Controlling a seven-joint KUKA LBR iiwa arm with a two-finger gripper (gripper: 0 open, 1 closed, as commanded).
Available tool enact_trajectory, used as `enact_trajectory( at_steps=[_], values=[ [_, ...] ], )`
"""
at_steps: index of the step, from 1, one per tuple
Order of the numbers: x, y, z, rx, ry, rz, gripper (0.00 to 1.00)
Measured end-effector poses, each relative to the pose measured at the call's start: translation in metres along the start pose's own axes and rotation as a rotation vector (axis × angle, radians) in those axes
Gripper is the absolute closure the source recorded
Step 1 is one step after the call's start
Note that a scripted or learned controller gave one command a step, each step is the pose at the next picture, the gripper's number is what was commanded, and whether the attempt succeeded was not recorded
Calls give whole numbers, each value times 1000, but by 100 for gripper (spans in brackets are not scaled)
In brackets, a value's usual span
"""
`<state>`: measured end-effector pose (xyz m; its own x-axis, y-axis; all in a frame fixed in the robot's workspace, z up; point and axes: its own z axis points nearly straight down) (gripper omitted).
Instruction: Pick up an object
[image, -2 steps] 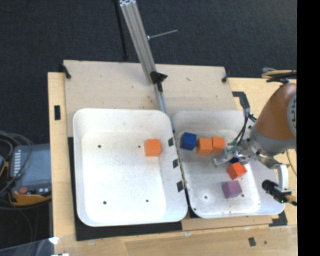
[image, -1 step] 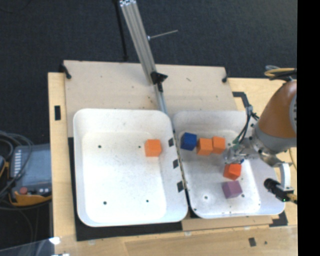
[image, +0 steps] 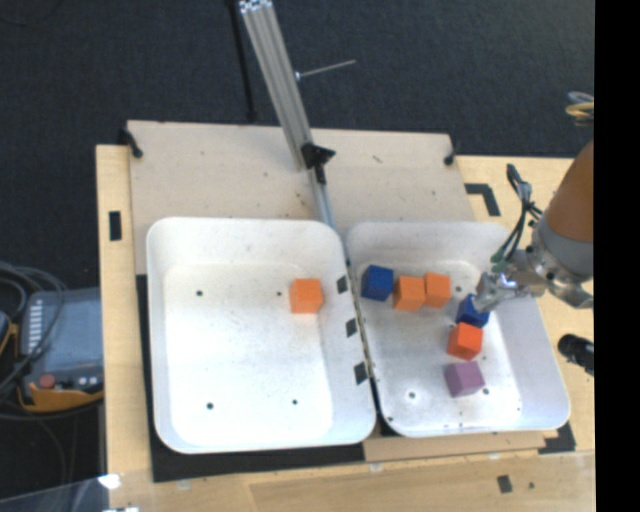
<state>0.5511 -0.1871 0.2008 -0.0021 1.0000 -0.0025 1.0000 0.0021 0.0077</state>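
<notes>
The jaws (image: 487, 293) hang low over the right bin (image: 520, 400), near its far right part, and their tips meet the top of a small blue block (image: 472, 312). Whether that block sits between them or merely under them cannot be told, and neither can their spread, since the metal wrist parts hide the gap. Above them the grey arm (image: 572, 215) with its orange band reaches in from the right side, trailing a green cable.

Touching the near side of the small blue block is an orange-red cube (image: 465, 341). Just beyond that, toward the front of the bin, lies a purple cube (image: 464, 379), close to the orange-red one but apart from it. To the left of the jaws, along the far part of the same bin, stand three blocks in a row: an orange cube (image: 437, 289), a second orange cube (image: 410, 294) touching it, and a larger blue cube (image: 377, 283) touching that one, next to the bin's left wall.

The left bin (image: 180, 400) holds one orange cube (image: 306, 296), by itself toward its right side. Both bins rest side by side on the pale wooden table (image: 115, 330). A slanted aluminium rail (image: 278, 80) rises from behind the point where the bins meet. At the far left, off the table, sits a grey device (image: 60, 335) with cables.
</notes>
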Motion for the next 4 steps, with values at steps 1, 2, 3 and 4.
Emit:
enact_trajectory(
  at_steps=[1, 2, 3, 4],
  values=[
    [-2, 2, -39, 1, 0, -2, 100],
    [-3, 2, -11, 10, 0, 2, 100],
    [49, 17, -5, 9, 3, -4, 100],
    [102, 30, 0, 10, 4, -5, 100]
  ],
)
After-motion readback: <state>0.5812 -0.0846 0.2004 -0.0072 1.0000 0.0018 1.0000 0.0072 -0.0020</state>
